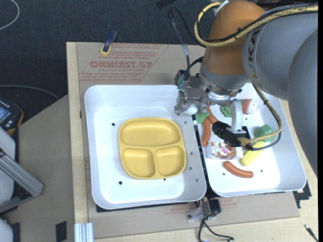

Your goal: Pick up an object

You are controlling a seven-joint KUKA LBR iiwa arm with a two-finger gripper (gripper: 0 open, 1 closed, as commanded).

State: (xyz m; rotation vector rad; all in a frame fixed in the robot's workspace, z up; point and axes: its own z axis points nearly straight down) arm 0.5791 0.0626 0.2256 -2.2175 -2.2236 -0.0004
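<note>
My gripper (191, 107) hangs low over the rim between the two bins, at the back left corner of the right bin (287, 178). Just right of it lies an orange carrot (205, 130) with a green top, pointing toward the gripper. Nothing visible is held. The right bin also holds a brown sausage (238, 170), a yellow corn cob (251, 156), a green vegetable (264, 131), a small printed packet (219, 149), a red and white piece (247, 106) and a green piece (227, 111) partly hidden by the wrist.
The left bin (101, 135) holds a yellow three-compartment plate (151, 147) in its middle. A cardboard sheet (126, 59) lies behind the bins. The bulky arm covers the right bin's back right.
</note>
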